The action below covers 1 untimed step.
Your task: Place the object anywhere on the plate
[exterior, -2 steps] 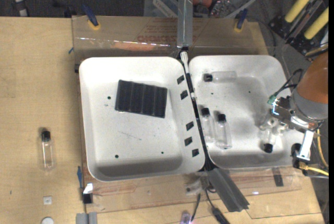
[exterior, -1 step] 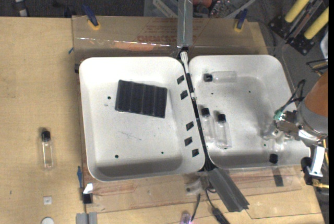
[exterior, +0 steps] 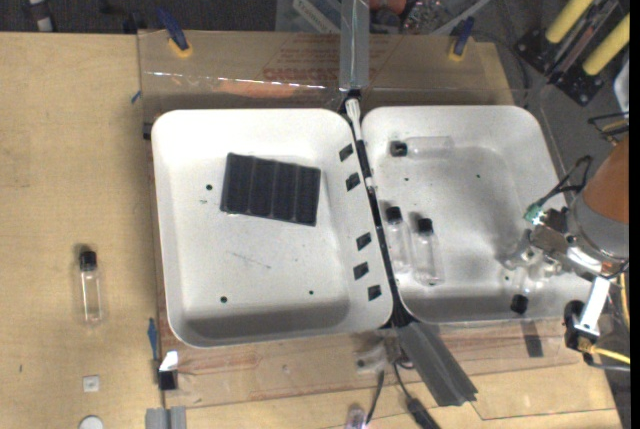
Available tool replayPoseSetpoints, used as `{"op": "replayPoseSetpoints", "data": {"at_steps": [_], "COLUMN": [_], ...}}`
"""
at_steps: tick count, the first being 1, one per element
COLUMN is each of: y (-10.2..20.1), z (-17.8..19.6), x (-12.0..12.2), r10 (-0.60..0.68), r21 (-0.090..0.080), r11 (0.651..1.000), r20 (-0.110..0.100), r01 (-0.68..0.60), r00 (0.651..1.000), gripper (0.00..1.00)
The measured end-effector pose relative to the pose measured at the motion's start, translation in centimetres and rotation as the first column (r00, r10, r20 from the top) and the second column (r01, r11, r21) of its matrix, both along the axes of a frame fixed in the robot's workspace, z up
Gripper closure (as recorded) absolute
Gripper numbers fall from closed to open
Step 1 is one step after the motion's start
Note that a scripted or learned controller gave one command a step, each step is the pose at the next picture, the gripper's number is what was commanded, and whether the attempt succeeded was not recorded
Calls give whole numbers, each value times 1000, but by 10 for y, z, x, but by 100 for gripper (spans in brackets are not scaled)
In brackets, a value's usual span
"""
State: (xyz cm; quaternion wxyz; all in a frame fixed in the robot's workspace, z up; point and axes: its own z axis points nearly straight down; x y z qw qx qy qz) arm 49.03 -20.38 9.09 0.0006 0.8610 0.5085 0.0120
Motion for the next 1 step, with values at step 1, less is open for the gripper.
{"op": "replayPoseSetpoints", "data": {"at_steps": [1], "y": [1], "z": [9], "x": [1], "r10": [1], "r21": [0], "r11": [1000], "r20": [0], "r01": [-1], "r00": [1000], "gripper": [100]}}
